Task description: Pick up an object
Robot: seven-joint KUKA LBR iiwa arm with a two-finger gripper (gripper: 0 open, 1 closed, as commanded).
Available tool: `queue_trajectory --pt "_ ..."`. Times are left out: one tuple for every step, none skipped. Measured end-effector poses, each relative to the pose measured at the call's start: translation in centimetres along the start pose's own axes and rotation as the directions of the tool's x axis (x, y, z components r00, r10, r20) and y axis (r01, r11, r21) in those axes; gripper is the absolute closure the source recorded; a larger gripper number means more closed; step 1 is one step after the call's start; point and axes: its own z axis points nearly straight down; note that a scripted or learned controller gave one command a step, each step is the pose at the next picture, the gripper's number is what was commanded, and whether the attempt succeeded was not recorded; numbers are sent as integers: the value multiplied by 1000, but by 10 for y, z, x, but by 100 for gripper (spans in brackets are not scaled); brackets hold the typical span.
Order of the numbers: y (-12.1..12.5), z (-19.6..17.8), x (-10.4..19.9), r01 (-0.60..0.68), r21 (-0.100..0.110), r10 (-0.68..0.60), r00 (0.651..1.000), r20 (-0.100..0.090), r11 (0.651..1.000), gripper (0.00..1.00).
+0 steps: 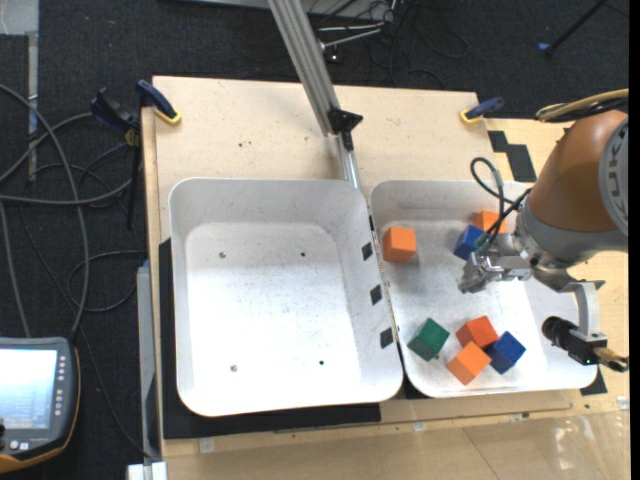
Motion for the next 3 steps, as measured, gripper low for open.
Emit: queue_trajectory --pt "2 -36 0 0 1 0 1000 0 1000 100" --pt "24 -49 54 5 4 -5 1000 -3 1000 100" --pt "52 -50 96 4 4 -4 1000 -3 1000 100"
